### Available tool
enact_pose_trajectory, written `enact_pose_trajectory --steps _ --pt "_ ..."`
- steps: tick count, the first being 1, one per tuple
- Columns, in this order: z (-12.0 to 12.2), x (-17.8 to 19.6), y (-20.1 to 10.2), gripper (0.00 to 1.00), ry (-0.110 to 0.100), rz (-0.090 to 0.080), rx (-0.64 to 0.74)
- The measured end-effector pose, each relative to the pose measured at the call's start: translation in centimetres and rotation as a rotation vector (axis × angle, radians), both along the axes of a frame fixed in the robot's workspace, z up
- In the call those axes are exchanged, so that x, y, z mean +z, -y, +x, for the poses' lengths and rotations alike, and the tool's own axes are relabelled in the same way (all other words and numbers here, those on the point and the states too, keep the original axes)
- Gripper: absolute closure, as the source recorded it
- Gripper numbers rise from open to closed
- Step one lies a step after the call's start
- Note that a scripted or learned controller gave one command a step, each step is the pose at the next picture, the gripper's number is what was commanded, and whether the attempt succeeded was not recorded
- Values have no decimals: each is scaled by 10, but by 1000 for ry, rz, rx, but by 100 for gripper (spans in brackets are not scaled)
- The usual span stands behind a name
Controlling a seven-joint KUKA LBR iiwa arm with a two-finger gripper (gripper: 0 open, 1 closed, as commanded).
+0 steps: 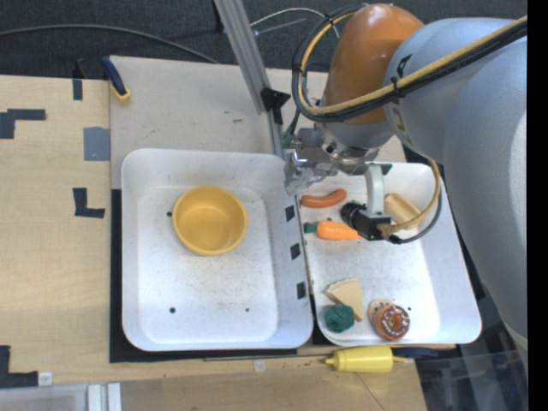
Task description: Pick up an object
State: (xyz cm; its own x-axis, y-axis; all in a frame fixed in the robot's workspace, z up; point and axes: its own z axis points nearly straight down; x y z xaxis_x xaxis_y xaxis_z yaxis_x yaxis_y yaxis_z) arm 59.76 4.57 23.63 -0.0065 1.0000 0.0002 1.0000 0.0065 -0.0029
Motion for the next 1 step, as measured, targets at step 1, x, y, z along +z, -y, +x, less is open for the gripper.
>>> enact_pose_trajectory --steps 1 --pt "10 3 -49 100 2 1 1"
